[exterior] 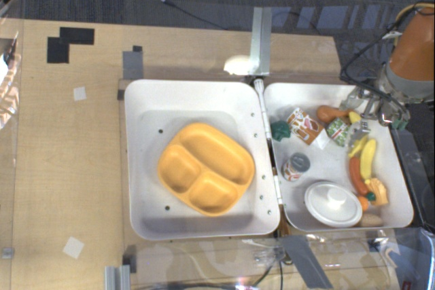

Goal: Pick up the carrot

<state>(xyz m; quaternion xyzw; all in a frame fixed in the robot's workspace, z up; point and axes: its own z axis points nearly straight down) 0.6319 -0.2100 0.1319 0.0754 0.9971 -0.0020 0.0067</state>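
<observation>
The carrot (357, 177) is a short orange-red stick with a small green end. It lies in the right bin (401, 214) near the right wall, just below a yellow banana (367, 155). My gripper (369, 116) hangs over the upper right part of that bin, above the banana and well clear of the carrot. Under it sit a green-and-white packet (338, 132) and an orange-brown toy food piece (330, 113). Nothing shows held in the gripper.
The right bin also holds a white bowl (332, 203), a small can (295, 166), a snack packet (304, 125), a green piece (279, 129) and a yellow-orange piece (378, 191). A yellow divided plate (206, 167) lies in the left bin (146, 112).
</observation>
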